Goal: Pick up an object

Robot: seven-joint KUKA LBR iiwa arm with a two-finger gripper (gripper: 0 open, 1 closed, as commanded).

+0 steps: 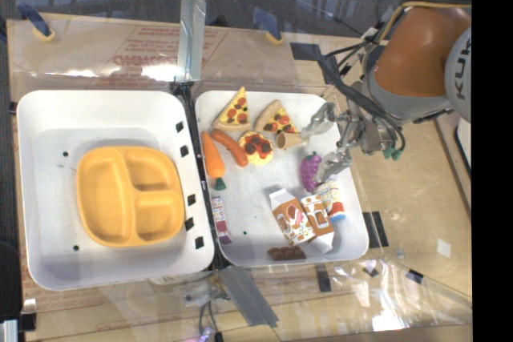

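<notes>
My gripper hangs over the right side of the right bin, its two fingers spread open with nothing between them. One fingertip is near a pizza slice, the other just above a purple bunch of grapes. More toy food lies in this bin: a second pizza slice, a small round pizza, a sausage, a carrot, two printed cartons, a brown bar and a small wrapped stick.
The left bin holds a yellow divided plate. A metal bracket stands at the back between the bins. The arm's orange band and cables fill the space right of the right bin.
</notes>
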